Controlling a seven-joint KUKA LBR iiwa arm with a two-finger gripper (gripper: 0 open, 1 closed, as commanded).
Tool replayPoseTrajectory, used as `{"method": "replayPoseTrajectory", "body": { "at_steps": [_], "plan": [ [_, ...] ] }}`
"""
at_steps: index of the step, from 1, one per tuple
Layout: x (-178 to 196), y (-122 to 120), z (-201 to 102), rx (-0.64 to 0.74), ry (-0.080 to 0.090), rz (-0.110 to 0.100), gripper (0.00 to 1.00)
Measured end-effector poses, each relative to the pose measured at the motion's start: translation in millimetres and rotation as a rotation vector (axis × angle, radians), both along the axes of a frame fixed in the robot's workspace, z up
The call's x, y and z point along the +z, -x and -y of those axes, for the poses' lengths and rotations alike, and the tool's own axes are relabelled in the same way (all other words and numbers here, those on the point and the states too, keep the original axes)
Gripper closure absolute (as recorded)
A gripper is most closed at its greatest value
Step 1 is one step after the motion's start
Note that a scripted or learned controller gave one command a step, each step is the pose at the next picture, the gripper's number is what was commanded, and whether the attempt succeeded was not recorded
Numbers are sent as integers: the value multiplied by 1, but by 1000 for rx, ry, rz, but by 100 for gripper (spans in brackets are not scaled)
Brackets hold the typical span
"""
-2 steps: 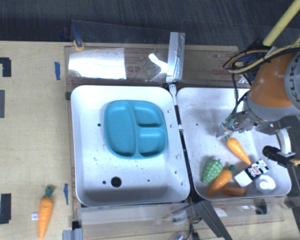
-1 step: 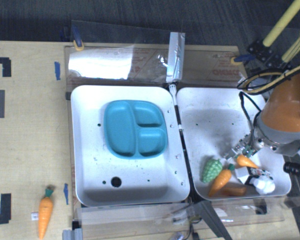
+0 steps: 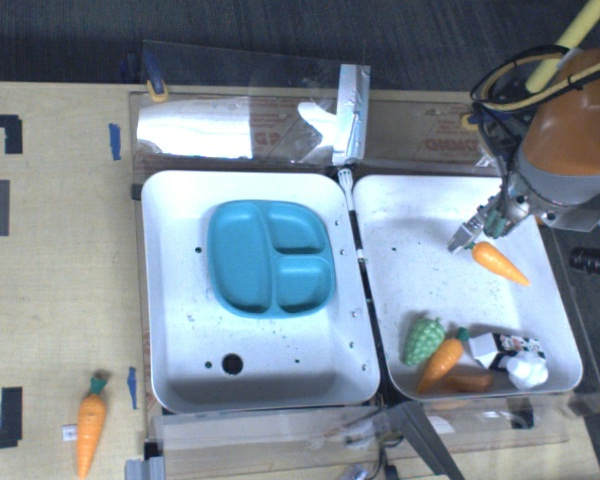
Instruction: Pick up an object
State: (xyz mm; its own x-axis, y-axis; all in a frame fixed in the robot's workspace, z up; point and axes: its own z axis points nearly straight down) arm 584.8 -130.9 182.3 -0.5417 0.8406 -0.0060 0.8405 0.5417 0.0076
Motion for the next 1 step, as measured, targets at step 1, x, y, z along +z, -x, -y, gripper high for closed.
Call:
{"method": "replayPoseTrajectory", "body": {
  "at_steps": [1],
  "plan": [
    [-3,2,1,-2,-1,-6,0]
  ]
}}
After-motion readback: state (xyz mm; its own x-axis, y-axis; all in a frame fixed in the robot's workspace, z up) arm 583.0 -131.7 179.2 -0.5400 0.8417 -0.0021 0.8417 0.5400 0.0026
